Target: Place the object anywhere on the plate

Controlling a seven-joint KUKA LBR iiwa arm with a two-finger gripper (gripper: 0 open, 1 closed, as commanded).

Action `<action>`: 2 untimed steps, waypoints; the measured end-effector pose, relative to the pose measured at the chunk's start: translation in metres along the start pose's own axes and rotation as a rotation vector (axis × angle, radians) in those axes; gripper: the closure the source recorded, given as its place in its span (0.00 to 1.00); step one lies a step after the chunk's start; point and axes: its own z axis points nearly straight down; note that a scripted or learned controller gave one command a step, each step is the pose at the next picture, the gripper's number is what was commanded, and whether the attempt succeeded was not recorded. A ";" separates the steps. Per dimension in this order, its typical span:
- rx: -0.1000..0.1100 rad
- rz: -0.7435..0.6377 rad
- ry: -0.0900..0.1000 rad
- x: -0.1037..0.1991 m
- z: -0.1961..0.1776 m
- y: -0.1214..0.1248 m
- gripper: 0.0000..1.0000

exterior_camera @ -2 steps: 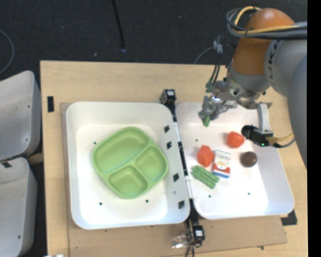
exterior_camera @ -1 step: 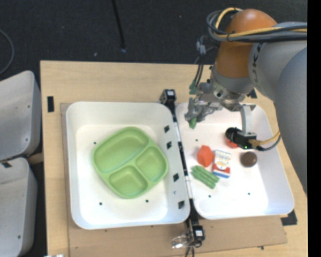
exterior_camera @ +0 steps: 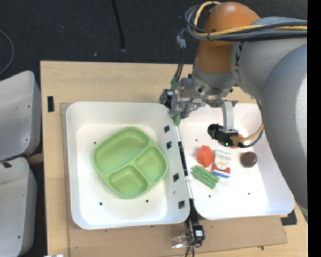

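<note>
Camera view, green pod (exterior_camera: 205, 176) nearest in right bin (exterior_camera: 257, 202), small carton (exterior_camera: 222, 162), orange block (exterior_camera: 205, 155), brown disc (exterior_camera: 249, 159) just behind, green plate (exterior_camera: 129, 162) in left bin (exterior_camera: 80, 208), gripper (exterior_camera: 176, 111) farther back over the bins' shared rim, apart from all, grip state impossible to tell.

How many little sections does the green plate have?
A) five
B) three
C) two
B: the green plate in the left bin is split by ridges into one bigger section and two smaller ones.
</note>
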 end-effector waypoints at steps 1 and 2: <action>0.000 0.000 0.000 0.045 -0.008 -0.003 1.00; 0.000 0.000 0.000 0.103 -0.004 0.006 1.00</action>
